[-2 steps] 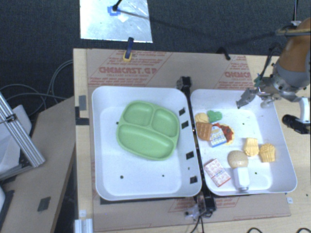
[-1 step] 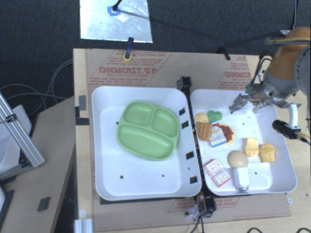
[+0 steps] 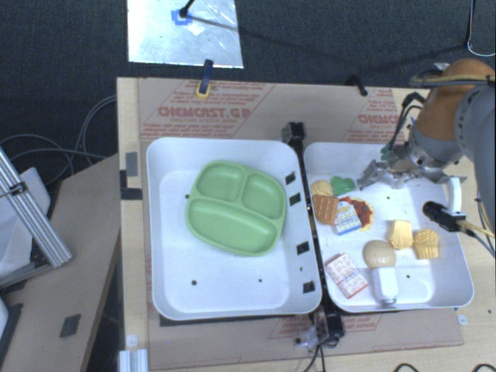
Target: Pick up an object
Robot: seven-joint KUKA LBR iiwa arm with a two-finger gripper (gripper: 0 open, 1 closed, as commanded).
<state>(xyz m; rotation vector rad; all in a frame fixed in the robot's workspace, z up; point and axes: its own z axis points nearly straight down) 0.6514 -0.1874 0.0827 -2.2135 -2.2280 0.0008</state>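
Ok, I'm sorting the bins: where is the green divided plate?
The green divided plate lies in the left white bin, near its middle, left of the divider between the bins.

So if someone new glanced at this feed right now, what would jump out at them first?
Probably the green divided tray, alone in the left bin. Next, the clutter of small toy foods in the right bin, such as the green piece and the white cylinder. The arm's gripper hangs over that bin's upper part.
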